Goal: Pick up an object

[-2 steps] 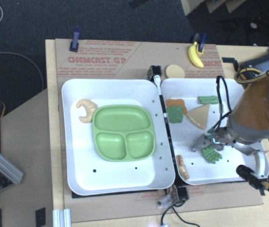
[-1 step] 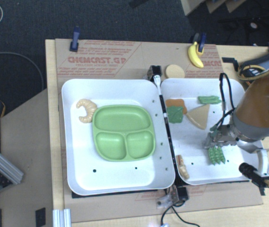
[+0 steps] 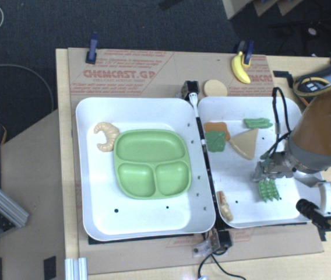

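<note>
Down in the right bin (image 3: pixel 282 217) hangs our hand (image 3: pixel 268 174), low over the bin floor near its front right part, directly above a small green toy with ridged or frond-like strips (image 3: pixel 268 191). We cannot tell how the hand is set; the wrist and the orange-banded arm (image 3: pixel 323 136) cover it from above. The green toy lies flat just in front of the hand, and we see nothing lifted off the floor, so we judge the pick as not yet made.

Other candidates sit toward the back of the same bin: a tan wedge (image 3: pixel 244 143), an orange slab (image 3: pixel 217 128) with a dark green leafy piece (image 3: pixel 215 140) partly on it, and a light green piece (image 3: pixel 257 122) near the back wall. A small tan and brown item (image 3: pixel 224 206) rests against the bin's front left corner. The left bin (image 3: pixel 90 156) holds a green divided plate (image 3: pixel 152 162) and a pale curled shrimp-like toy (image 3: pixel 106 136) beside it. On the counter (image 3: pixel 124 72) behind the bins lie a banana (image 3: pixel 240 69) and a round tan disc (image 3: pixel 215 88).

The main risk, as we judge it, is a miss on the green toy: it is thin and lies flat, so the hand may close above it or push it aside and come up bare. A descent too deep could press into the bin floor. The black cable (image 3: pixel 281 118) draped near the wrist might also drag across the wedge if we swing toward the back.
</note>
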Robot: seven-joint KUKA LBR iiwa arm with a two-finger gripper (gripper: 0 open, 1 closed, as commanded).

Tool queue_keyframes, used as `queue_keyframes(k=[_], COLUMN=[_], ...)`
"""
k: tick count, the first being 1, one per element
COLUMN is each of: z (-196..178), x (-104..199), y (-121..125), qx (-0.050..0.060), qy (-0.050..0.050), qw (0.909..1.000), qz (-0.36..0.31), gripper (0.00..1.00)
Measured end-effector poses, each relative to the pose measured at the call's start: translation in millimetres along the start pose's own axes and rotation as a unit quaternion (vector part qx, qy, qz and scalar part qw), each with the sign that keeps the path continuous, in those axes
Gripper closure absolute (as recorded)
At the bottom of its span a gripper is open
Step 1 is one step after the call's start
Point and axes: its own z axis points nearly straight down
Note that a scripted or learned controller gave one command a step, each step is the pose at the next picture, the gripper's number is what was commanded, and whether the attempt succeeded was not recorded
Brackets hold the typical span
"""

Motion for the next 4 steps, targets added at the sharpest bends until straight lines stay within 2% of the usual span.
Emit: queue_keyframes(k=[1, 3, 4], z=[-3, -23, -84], x=[34, 32, 92], y=[-19, -18, 22], qx=[0.003, 0.000, -0.003], qy=[0.002, 0.000, 0.001], qw=[1.0000, 1.0000, 1.0000], qz=[-0.002, 0.000, -0.005], gripper=[1.00, 1.00, 1.00])
